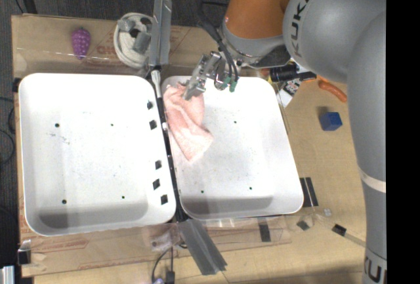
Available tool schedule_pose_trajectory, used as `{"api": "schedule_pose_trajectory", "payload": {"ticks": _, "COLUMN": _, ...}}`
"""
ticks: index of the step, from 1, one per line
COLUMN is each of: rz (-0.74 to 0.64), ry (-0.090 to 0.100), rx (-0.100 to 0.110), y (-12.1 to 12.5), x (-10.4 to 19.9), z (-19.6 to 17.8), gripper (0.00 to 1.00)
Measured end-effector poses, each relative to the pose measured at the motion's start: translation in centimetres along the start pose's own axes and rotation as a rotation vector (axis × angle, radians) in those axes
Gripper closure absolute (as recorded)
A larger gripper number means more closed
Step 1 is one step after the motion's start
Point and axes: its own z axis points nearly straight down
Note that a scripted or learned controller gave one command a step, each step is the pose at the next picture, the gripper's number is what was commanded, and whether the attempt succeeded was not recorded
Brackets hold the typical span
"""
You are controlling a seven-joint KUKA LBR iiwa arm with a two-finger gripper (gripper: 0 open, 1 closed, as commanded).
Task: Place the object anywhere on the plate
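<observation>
Item: grey robot arm with orange band (341, 33), largest thing present, reaching in from the right and far side. Item: brown worktop (328, 158) carrying two shallow white bins; the left bin (85, 210) and the right bin (262, 197) touch along their inner walls. Item: pale pink crumpled cloth (187, 125), the task's thing, lying in the right bin against its left wall toward the far corner; soft, folded on itself, tapering toward the near end, likely limp when lifted. Item: white coil-like round object (133, 39) on the worktop beyond the left bin. Item: pincer (197, 86), poised at the far edge of the cloth and touching or just above it; whether its fingers are apart, together or clamped on fabric cannot be told. Item: small blue block (331, 121) on the worktop right of the bins. Item: small purple bumpy object (81, 42), far left. Progress, by judgement: early; no plate can be identified, the cloth rests in the bin, and grasp, carry and placement all remain.
</observation>
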Motion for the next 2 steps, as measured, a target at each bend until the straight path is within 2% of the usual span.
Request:
{"api": "schedule_pose_trajectory", "payload": {"ticks": 1, "rz": -0.378, "ry": -0.002, "rx": 0.0, "y": 3.2, "x": 3.3, "z": -0.5, "gripper": 1.0}}
{"api": "schedule_pose_trajectory", "payload": {"ticks": 2, "rz": -0.383, "ry": -0.003, "rx": 0.0, "y": 8.4, "x": 6.0, "z": 0.1, "gripper": 1.0}}
